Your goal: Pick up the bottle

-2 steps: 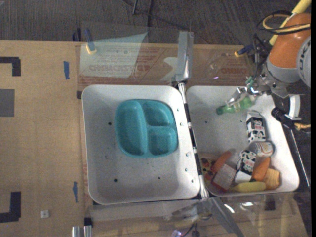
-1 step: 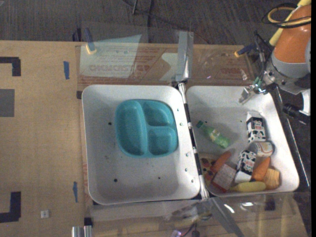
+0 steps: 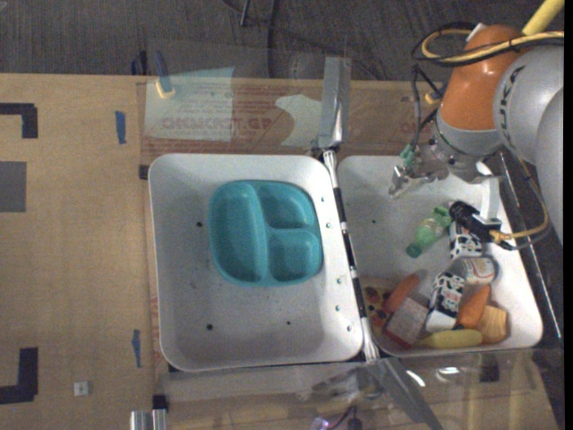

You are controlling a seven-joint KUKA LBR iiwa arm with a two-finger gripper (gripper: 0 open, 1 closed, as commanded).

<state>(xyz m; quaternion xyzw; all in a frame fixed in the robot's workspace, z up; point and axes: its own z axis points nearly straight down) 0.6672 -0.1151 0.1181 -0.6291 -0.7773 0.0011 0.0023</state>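
"KUKA" lettering on arm (image 3: 528,79)

Robot arm, grey with orange band

Rounded pale grey casing (image 3: 537,88) with dark lettering on its side; glossy orange band (image 3: 474,83) above the wrist; yellow cable (image 3: 448,38) looped over the band; small metallic gripper (image 3: 407,176) with greenish parts at the tip.

Bottle (image 3: 429,232): small, green, with a paler green body and darker cap end. It lies on its side on the floor of the right bin, its long axis running from 1 o'clock to 7 o'clock.
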